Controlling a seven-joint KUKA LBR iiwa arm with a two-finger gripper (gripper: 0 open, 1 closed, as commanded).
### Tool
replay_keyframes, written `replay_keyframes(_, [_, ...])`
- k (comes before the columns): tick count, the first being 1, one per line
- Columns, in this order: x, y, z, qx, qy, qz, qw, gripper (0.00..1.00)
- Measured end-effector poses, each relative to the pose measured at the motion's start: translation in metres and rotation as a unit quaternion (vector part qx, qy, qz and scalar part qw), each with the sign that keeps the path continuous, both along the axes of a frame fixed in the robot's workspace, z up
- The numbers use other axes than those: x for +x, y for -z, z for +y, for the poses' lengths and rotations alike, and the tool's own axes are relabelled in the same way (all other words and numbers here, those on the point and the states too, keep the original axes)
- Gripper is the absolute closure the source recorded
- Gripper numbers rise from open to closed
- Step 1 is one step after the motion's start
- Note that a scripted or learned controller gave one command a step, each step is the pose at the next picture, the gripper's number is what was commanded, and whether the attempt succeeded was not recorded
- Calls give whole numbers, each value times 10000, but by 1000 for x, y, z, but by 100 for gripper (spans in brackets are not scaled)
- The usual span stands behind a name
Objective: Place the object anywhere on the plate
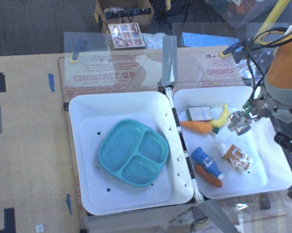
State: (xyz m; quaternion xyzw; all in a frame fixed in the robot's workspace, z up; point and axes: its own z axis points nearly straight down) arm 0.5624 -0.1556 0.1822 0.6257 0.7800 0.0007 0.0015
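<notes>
A teal plate (133, 152) with three compartments lies in the left bin (86, 112). The right bin (270, 179) holds an orange carrot (197, 127), a yellow banana (221, 118), a grey speckled sponge-like block (200, 113), a blue bottle (205, 162), an orange sausage-shaped piece (209, 177) and a brown and white carton (237, 158). My gripper (237, 122) hangs over the right bin, just right of the banana and above the carton. I see nothing held in it.
Clear plastic sheets (118, 73) stand behind both bins. A cardboard box (124, 13) and a picture card (126, 35) sit beyond them. The wooden bench (28, 146) stretches to the left. Cables (260, 41) trail near the arm.
</notes>
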Motion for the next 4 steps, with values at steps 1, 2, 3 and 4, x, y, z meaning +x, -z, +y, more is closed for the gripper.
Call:
replay_keyframes(1, [-31, -2, 78, 9, 534, 29, 9986, 100])
replay_keyframes(2, [7, -2, 149, 3, 276, 8, 9996, 100])
replay_keyframes(3, [1, -2, 208, 4, 502, 15, 9987, 100])
replay_keyframes(4, [2, -2, 208, 3, 502, 13, 9987, 0])
